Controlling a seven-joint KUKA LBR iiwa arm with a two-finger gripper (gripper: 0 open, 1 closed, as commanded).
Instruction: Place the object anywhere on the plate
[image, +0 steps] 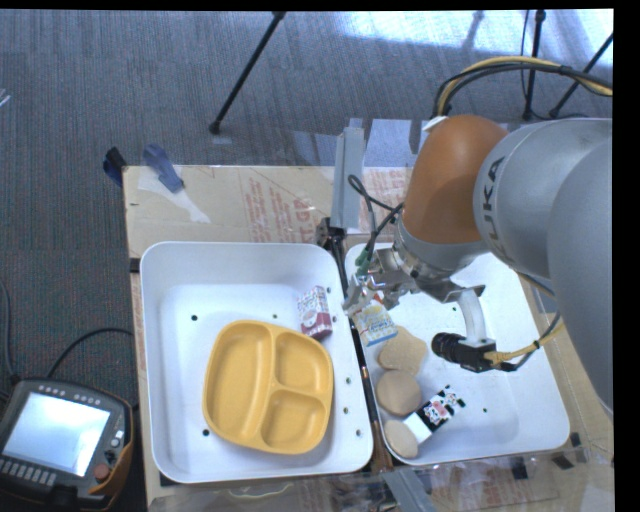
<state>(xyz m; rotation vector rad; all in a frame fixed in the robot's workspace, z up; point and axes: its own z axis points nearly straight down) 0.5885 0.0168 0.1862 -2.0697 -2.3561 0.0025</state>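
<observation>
Nearest your lens, the grey arm (540, 190) with its orange band (455, 180) is reaching in from the right and looming over the right bin (540, 400). You are looking at its claw (372, 290) hanging low at that bin's left edge, just above a small yellow-and-blue carton (375, 323); whether the claw is gripping anything, you cannot tell, because the wrist is hiding it.

In the left bin (180, 290), the yellow divided plate (268, 398) is lying slightly tilted in the frame, its three compartments bare. A small red-and-white carton (316, 311) is resting just beyond the plate's far right corner, close to the bin's right wall and not on the plate.

In the right bin, three tan, cookie-like rounds (402, 352) are sitting in a line down the left wall, the yellow-and-blue carton touching the topmost one. A black-and-white cow-patterned carton (438, 411) is lying beside the lower two rounds. A black cylindrical fitting (465, 352) on a yellow cable is hanging over the middle of that bin.

The table (230, 205) is showing bare board behind the bins, with a scrap of blue tape (160, 165) at its far left corner. A handheld control pendant (62, 432) with a lit screen is sitting on the floor at lower left.
</observation>
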